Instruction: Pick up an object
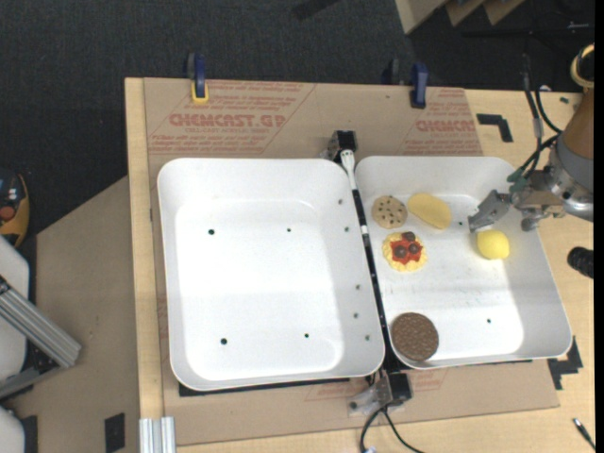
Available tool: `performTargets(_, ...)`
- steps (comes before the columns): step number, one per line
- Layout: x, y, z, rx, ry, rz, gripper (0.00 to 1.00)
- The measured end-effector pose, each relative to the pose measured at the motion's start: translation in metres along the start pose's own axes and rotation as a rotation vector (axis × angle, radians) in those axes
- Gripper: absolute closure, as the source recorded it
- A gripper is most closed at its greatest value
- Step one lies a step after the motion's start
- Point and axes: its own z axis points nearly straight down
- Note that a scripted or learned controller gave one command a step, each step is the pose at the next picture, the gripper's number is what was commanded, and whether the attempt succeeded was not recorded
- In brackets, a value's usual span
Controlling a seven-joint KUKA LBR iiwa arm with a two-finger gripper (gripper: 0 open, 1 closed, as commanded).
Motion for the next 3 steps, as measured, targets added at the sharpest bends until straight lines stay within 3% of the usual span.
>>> performTargets(1,0.052,-0.02,0.109,0.008,0.004,-0.002,0.0)
performTargets(2,0.079,0.077,0.103,-0.006,-0.002,-0.007,0.0)
performTargets(3,0.105,0.099,-0.165,-0.022,-0.003,-0.004,0.0)
